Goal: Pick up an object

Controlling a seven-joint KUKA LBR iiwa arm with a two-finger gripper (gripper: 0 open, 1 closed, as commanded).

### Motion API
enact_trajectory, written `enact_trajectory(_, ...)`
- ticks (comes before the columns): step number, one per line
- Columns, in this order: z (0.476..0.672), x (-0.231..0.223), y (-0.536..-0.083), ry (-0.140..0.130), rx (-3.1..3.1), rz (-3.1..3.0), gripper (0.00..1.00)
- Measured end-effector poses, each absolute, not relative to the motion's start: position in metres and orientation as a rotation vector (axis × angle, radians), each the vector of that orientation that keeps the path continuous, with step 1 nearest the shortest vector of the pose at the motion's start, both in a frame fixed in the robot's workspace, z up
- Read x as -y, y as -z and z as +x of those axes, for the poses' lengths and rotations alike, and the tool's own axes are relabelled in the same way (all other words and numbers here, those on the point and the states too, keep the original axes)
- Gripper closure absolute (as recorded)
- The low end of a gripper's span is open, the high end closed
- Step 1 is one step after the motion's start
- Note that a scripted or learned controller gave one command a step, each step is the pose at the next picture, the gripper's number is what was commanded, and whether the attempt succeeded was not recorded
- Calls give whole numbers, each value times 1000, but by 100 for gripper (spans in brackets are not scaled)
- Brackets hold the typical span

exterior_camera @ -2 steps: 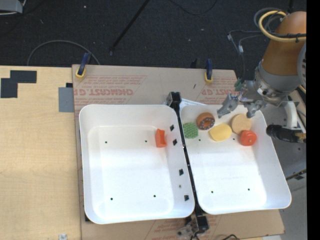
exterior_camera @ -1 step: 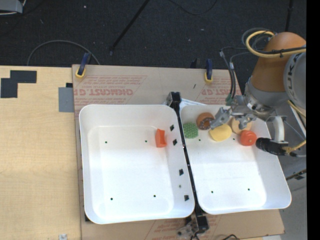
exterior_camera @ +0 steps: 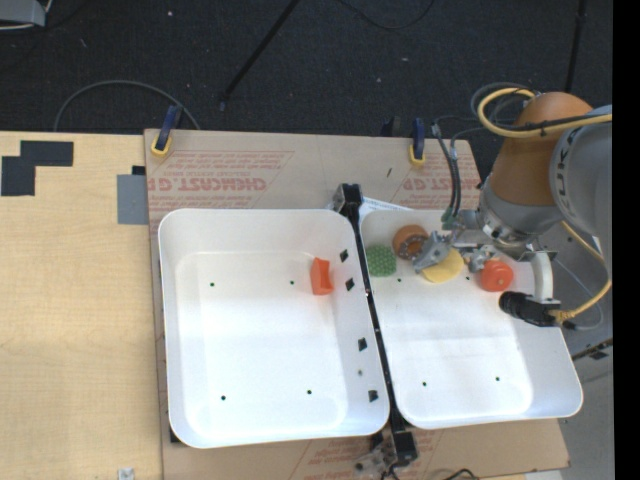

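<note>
The right bin (exterior_camera: 480,368) holds several small objects along its far side: a green textured piece (exterior_camera: 380,260), a brown-orange round thing (exterior_camera: 408,239), a yellow rounded object (exterior_camera: 445,268) and a red-orange one (exterior_camera: 495,275). An orange block (exterior_camera: 320,276) lies in the left bin (exterior_camera: 250,368) near its right wall. My gripper (exterior_camera: 436,251) is low over the right bin's far side, directly at the yellow object and just right of the brown-orange round thing. The wrist hides part of the yellow object.
A black divider strip (exterior_camera: 362,318) runs between the two bins. The grey arm with its orange band (exterior_camera: 530,158) and cables hangs over the right bin's far right corner. Clamps (exterior_camera: 417,151) hold the cardboard base at the back. A wooden bench surface (exterior_camera: 70,318) lies to the left.
</note>
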State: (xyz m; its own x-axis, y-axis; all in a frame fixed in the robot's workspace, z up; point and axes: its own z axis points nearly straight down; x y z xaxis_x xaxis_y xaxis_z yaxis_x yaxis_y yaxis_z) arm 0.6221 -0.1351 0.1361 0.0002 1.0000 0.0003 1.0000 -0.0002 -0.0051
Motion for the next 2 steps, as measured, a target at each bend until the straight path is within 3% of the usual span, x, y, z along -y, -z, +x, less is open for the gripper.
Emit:
enact_trajectory(1,621,134,-85,-4,2220,-2218,0)
enact_trajectory(2,622,135,-98,0,2221,-2222,100)
